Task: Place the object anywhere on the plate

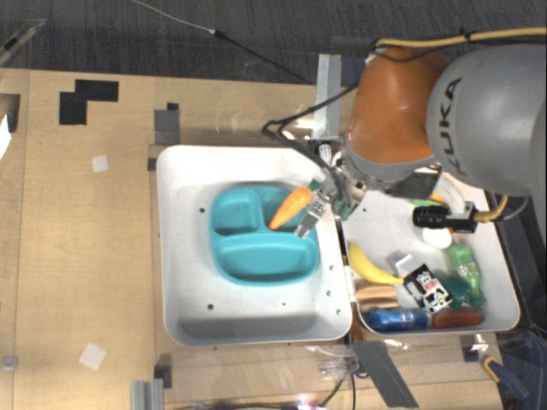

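Note:
A teal divided plate [256, 259] lies in the left white bin [184, 229]. An orange carrot [289, 208] hangs tilted over the plate's upper right compartment. My gripper [308, 214] reaches in from the right, just over the plate's right rim, and is shut on the carrot's right end. The grey arm with its orange band [389, 109] looms above the divide between the bins.
The right bin [500, 263] holds a yellow banana [369, 267], a blue bottle [395, 319], a green bottle [464, 272], a black-and-white block [426, 287], a brown item [376, 297] and a red one [460, 319]. Wooden bench surrounds both bins.

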Action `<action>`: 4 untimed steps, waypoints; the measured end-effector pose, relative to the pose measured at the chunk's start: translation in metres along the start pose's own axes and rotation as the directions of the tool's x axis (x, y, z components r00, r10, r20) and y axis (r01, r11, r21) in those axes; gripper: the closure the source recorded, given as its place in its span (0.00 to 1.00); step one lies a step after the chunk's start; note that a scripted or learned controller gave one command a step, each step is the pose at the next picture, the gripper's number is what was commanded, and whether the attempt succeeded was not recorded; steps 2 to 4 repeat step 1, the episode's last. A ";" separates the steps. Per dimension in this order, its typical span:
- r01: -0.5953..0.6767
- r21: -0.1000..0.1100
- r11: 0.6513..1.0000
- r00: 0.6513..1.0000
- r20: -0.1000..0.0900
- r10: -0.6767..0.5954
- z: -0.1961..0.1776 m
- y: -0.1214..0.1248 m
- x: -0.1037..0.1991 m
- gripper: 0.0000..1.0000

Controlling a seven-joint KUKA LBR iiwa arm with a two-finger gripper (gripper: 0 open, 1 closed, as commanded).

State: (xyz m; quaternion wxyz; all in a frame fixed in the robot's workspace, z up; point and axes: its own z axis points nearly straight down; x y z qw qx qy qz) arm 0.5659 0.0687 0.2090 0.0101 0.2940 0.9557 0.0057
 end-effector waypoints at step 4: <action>0.225 0.008 0.974 0.974 -0.014 -0.225 0.023 0.006 0.021 0.00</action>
